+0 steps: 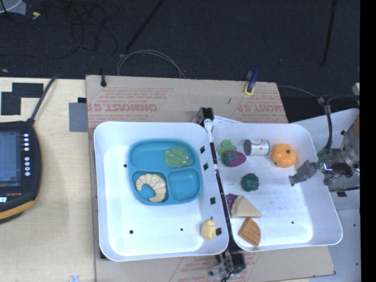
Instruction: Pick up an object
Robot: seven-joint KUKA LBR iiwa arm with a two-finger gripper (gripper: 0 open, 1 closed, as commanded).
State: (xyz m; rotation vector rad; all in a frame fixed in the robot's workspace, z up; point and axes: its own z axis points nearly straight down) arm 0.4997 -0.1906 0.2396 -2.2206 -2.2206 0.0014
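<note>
Surveying: camera view, looking down at a slant on two white bins side by side.
Left bin [111, 216]: carries a blue divided tray [138, 156]. A green leaf-shaped piece [177, 156] lies in the tray's 1 o'clock compartment; a croissant-like piece [151, 186] lies in its 7 o'clock compartment. A small yellow piece [208, 229] sits at the bin's 5 o'clock corner, just beside the divider.
Right bin [305, 228]: carries the candidate objects.
Orange pumpkin-like piece [283, 155]: at 1 o'clock in the right bin, nearest the arm.
Metal can [257, 147]: lying on its side at 12 o'clock, just beside the pumpkin piece.
Purple-and-green piece [232, 156]: at 11 o'clock, near the divider.
Dark green round piece [249, 182]: near the bin's centre, apart from its neighbours.
Wedge pieces: a pale wedge [245, 207] and a tan wedge [250, 232] at 7 o'clock, touching or nearly so.
Gripper [305, 172]: at the right bin's 3 o'clock rim, above the bin wall; nothing is visible between its fingers. Whether the claw is released or clenched cannot be told.
Handling judgement: the pieces look like light, rigid toy food with smooth skins, likely slippery. The pumpkin piece is closest; grip across its widest middle. The can may roll; take it across its curved sides.
Risk judgement: rounded pieces may squirt out of a pinch.
</note>
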